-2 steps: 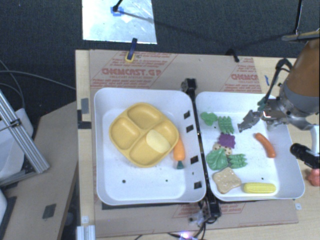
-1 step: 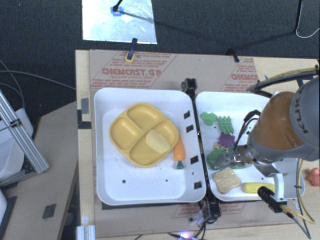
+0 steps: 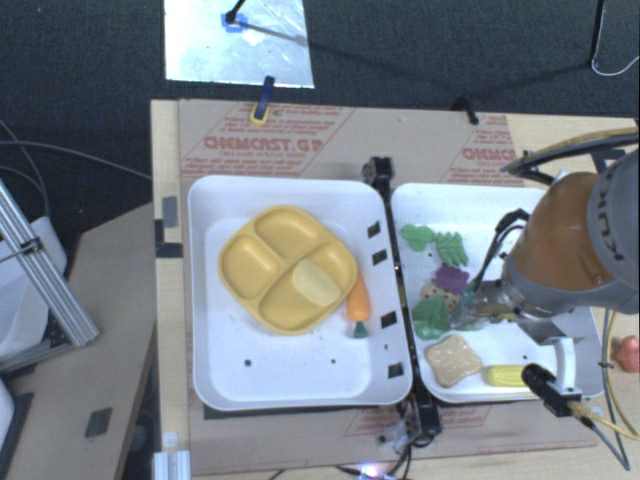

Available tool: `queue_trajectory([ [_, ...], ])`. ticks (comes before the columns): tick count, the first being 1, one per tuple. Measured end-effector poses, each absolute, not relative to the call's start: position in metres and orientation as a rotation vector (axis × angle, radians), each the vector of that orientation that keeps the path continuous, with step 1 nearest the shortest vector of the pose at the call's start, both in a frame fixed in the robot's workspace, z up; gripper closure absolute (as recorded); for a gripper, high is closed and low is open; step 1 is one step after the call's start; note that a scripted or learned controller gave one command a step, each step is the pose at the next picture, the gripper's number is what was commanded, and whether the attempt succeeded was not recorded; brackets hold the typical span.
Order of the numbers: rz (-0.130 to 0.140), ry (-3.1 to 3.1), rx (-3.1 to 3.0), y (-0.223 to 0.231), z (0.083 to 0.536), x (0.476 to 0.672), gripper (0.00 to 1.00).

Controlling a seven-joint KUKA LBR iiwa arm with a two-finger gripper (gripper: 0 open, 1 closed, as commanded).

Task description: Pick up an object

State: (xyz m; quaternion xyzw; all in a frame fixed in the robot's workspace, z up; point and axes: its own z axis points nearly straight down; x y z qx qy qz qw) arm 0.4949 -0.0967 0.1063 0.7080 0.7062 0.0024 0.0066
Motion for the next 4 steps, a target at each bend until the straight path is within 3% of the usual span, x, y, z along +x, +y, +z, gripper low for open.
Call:
queue_trajectory([
  [1, 0.017, 2.229, 2.203, -0.035, 0.222, 0.489, 1.0],
  [2, 0.002, 2.23, 2.213, -0.002, 0.182, 0.518, 1.0],
  [3, 0.007, 2.226, 2.211, 0.015, 0.232, 0.537, 1.0],
  [4, -0.002, 2.217, 2.226, -0.035, 0.235, 0.495, 1.0],
])
